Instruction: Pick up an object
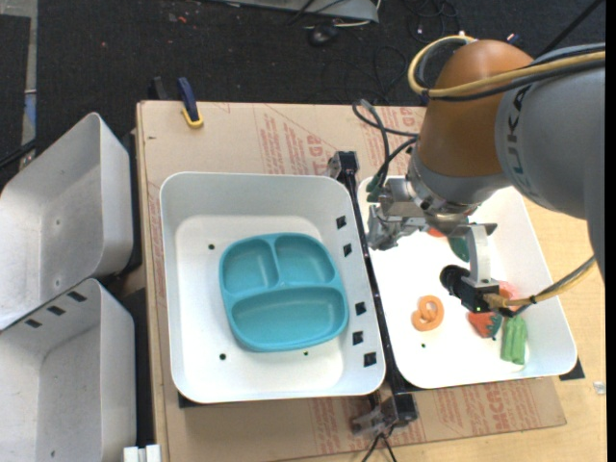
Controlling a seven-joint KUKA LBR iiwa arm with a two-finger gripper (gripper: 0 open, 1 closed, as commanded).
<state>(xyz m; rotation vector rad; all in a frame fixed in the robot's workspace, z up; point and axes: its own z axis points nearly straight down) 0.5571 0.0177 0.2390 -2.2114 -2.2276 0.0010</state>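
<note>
Orange ring, green stick, right bin; teal tray, left bin

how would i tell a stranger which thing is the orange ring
Go to the right-hand bin. Near its front edge lies the orange ring, left of a green piece. It alone there is round with a hole.

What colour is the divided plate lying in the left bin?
Plain turquoise blue. The divided plate shows best in the camera view.
</note>
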